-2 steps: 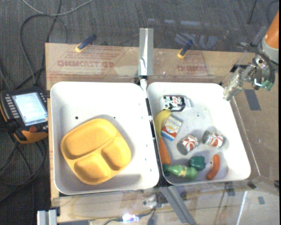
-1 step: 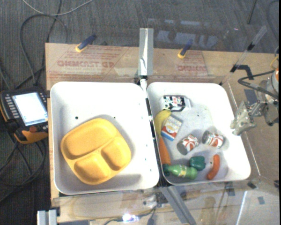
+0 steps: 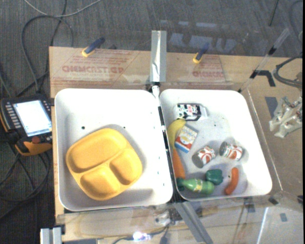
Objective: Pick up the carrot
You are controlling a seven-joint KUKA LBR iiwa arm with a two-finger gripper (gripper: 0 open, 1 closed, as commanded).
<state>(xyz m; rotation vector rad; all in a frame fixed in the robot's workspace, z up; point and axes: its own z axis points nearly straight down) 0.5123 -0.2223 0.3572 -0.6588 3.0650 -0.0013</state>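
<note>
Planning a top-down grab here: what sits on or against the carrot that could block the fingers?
Nothing lies on top of the carrot. It is hemmed in, though: the right bin's left wall on one side, the yellow banana at its upper end, the green vegetable at its lower end.

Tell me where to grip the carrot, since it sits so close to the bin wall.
Grip the carrot near its middle, coming straight down, fingers closing across its narrow width. It lies flat, lengthwise along the left wall of the right bin, with the banana at its upper end and a green vegetable at its lower, so the wall-side finger has little room.
</note>
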